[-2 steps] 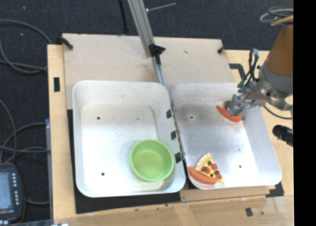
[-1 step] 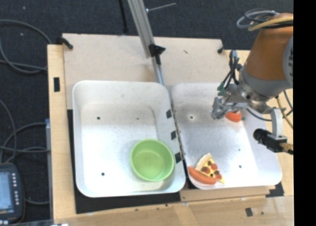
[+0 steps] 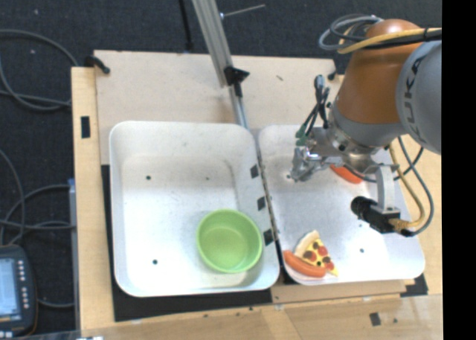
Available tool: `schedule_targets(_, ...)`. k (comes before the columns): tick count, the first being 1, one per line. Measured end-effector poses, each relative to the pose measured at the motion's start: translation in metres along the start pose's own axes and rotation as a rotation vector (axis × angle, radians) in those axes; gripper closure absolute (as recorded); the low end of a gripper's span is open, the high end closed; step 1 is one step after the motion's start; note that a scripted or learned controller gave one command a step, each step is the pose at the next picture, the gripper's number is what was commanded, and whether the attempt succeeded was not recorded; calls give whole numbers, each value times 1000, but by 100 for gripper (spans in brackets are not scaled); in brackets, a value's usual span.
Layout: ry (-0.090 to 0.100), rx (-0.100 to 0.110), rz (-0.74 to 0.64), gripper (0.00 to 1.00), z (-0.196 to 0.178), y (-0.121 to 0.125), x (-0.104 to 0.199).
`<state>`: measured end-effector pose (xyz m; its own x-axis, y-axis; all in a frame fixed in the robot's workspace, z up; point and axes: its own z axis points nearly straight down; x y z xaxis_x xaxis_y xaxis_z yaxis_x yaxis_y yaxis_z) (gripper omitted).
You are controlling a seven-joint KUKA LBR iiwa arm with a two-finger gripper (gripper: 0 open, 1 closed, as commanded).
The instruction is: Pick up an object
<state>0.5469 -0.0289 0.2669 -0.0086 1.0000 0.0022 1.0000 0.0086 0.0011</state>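
In the camera view, the table carried two shallow white bins side by side. The left bin held a green bowl, sitting upright near the bin's front right corner, close to the wall shared with its neighbour. The right bin held a pizza slice and a hot dog, lying together against the front left corner, the hot dog just in front of the slice. An orange-red object showed partly from under the arm's wrist, too hidden to name. A black part on the arm's side hung over the bin floor to the right of the middle.

The arm reached in from the right and stood over the back half of the right bin. Its hand pointed down near the bin's back left area, close to the dividing wall. Whether the hand was wide or narrow I cannot tell; nothing was visible in it.

By my judgement the pick was in its approach step, with nothing lifted yet. The bin floor right under the hand looked bare, so a grasp there would likely have closed on nothing. The nearest targets were the orange-red object just to the hand's right and the pizza slice and hot dog toward the front. The next move called for shifting over one of those, coming down to the floor, and closing around it.
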Motion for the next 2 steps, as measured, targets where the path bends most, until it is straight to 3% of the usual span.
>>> schedule_targets(2,-1,3,1,100,19,-9,101)
